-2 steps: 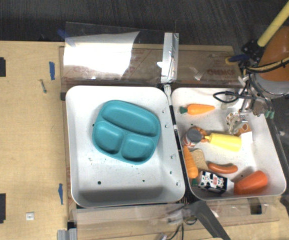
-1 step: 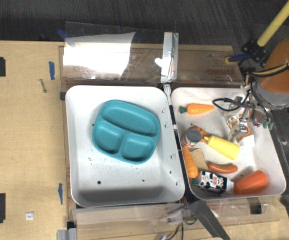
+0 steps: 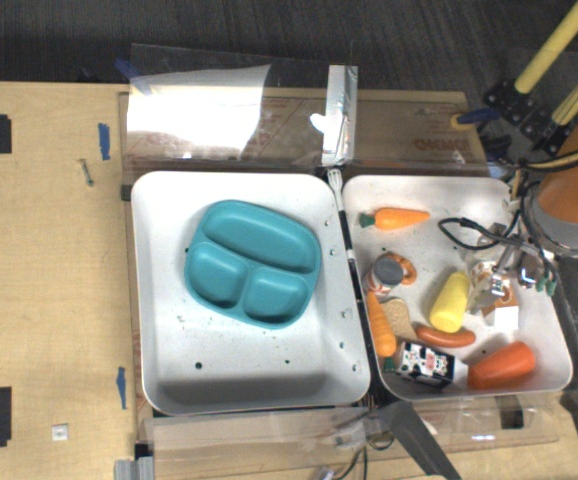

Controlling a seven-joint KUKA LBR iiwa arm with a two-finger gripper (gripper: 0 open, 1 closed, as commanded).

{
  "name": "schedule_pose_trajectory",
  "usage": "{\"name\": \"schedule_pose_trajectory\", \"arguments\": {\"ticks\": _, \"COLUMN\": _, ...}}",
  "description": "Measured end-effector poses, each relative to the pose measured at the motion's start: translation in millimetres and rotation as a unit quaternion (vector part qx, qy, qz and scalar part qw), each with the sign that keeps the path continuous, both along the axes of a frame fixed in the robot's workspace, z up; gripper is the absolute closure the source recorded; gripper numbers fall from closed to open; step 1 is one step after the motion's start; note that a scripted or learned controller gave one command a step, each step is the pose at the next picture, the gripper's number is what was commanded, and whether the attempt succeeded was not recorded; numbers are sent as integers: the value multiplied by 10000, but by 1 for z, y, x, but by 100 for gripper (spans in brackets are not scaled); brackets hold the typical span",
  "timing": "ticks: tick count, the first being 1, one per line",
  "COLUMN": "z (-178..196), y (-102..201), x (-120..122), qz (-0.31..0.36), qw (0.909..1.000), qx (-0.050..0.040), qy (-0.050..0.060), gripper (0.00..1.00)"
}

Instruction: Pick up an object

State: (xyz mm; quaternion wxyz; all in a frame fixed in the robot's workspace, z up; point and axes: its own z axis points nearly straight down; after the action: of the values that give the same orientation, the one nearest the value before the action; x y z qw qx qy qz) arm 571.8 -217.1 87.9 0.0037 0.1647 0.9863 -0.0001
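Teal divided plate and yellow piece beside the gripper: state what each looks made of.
Teal divided plate: looks like moulded plastic, smooth and semi-matte, one even colour with soft rounded compartment edges. Yellow piece: probably plastic toy food, smooth with a faint sheen; rubber or foam can't be ruled out.

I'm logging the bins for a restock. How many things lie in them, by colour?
Teal: 1, tray
Orange: 3, carrot, second carrot, pepper
Yellow: 1, corn
Red: 1, sausage
Black-and-white: 1, box
Total: 7; small bits near the end effector unclear.
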Motion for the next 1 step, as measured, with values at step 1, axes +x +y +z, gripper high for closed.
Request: {"name": "schedule_pose_trajectory", "arguments": {"ticks": 1, "z": 0, "y": -5, "x": -22, "qz": -614, "qw": 9981, "qx": 7, "qy": -5, "gripper": 0}}
